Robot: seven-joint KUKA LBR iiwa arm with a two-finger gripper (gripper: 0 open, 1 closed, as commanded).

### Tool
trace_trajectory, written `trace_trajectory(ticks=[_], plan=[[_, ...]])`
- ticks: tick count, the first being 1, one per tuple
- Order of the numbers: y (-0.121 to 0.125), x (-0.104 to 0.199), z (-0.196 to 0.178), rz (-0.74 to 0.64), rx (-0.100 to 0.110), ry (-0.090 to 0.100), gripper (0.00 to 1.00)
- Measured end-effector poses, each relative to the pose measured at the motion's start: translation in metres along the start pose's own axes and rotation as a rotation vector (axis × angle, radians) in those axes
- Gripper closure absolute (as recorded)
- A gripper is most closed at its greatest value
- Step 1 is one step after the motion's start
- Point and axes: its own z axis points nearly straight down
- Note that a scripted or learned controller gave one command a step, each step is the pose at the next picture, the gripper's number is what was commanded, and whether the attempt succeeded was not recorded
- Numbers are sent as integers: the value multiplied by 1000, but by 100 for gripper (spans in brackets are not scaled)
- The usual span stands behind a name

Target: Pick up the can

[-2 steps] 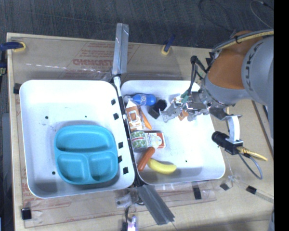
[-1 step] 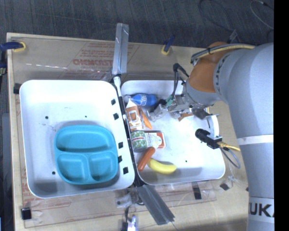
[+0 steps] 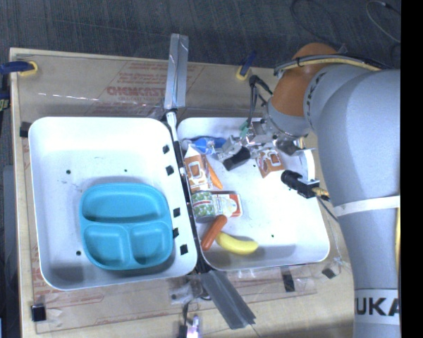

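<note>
The can [image 3: 213, 205], with a green and white label, lies on its side against the left wall of the right bin [image 3: 307, 227]. My gripper [image 3: 268, 172] hangs over the far part of that bin, up and to the right of the can and apart from it. It is open, with one black fingertip [image 3: 236, 161] to the left and the other black fingertip [image 3: 299, 183] to the right. A small brown packet [image 3: 270, 161] lies in the span between them, not gripped.
Around the can lie a brown packet [image 3: 195, 170], a carrot [image 3: 216, 179], a blue wrapper [image 3: 205, 145], a sausage [image 3: 212, 232] and a banana [image 3: 237, 243]. A blue divided tray [image 3: 125, 225] sits in the left bin [image 3: 56, 153]. The grey arm [image 3: 356, 160] covers the right side.
</note>
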Motion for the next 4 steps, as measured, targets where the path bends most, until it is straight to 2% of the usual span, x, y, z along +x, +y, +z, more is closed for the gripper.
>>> trace_trajectory(ticks=[1, 2, 3, 4], plan=[[-8, 0, -46, -48, -2, -2, 0], [8, -1, -26, -33, -1, -2, 0], [4, 1, 0, -53, 1, -1, 0], [-11, 35, -5, -75, -8, -10, 0]])
